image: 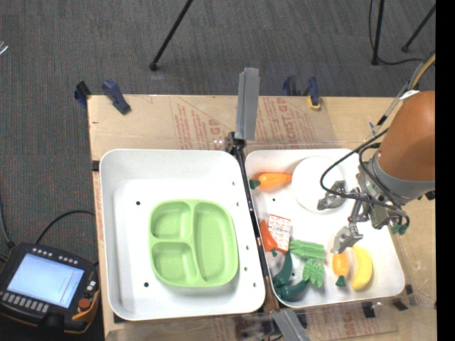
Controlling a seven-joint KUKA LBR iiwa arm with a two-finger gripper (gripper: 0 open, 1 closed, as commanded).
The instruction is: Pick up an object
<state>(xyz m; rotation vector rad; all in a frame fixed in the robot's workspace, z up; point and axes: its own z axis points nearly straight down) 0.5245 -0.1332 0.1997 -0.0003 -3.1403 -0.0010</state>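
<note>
Looked down on two shallow white bins side by side on a brown bench.

Found in the left bin a single light-green divided tray, lying flat near the middle: three compartments, one long one on its right side and two smaller ones on its left.

Found the right bin crowded. At the back, a round white plate, with an orange carrot just to its left, lying across the bin. Below the carrot, a small white-and-red packet touching a red-orange piece by the left wall. Further forward, a huddle of green toy vegetables, too tangled to tell apart. In the front right corner, a yellow banana with a small orange piece just to its left.

Saw the banana's long axis running front to back, upper end tilted slightly left, bowed out toward the right wall.

Saw the gripper reaching in from the right, low over the bin between plate and banana. Fingers spread apart, with nothing between them; lower fingertip just above the orange piece.
</note>
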